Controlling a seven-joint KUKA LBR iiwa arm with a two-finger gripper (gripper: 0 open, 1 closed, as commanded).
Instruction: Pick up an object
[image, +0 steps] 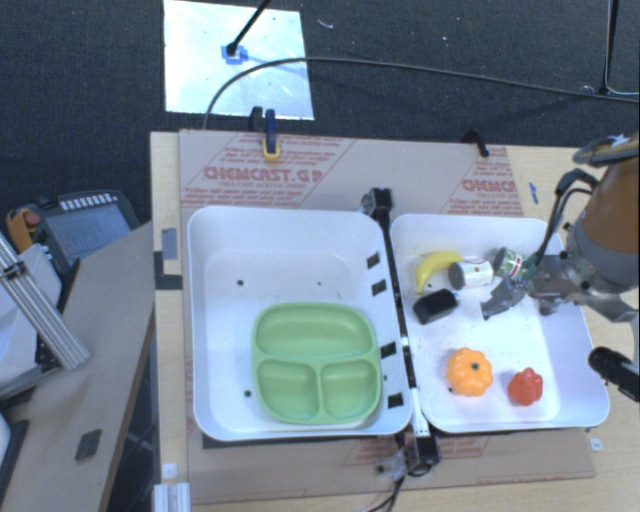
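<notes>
**Robot arm low over a crowded corner of the right bin, nothing held**

We see a desk (330, 160) covered in printed cardboard, bearing two shallow white bins with smooth, rounded plastic walls. The left bin (225, 260) holds a pale green plastic tray (315, 360) with three compartments, lying flat toward six o'clock of that bin.

The right bin (570, 400) holds the candidates for picking. The grey arm enters from three o'clock, and its gripper (497, 303) hangs low near the bin's middle, dark fingers (490, 309) angled down; we cannot tell whether they are apart or together, and nothing is visibly between them.

Largest to smallest: a ribbed orange toy pumpkin (468, 371) at six o'clock, a curved yellow banana (436, 266) at ten o'clock, a lumpy red pepper-like toy (525, 386) at five o'clock, a matte black block (435, 305) beneath the banana, a small white cylinder (475, 273) and a green-and-white can-like item (509, 264) just beside the gripper.

We judge the risk to lie in that tight cluster: the fingers could nudge the cylinder away, straddle two items at once, or slip off rounded, glossy plastic.
</notes>
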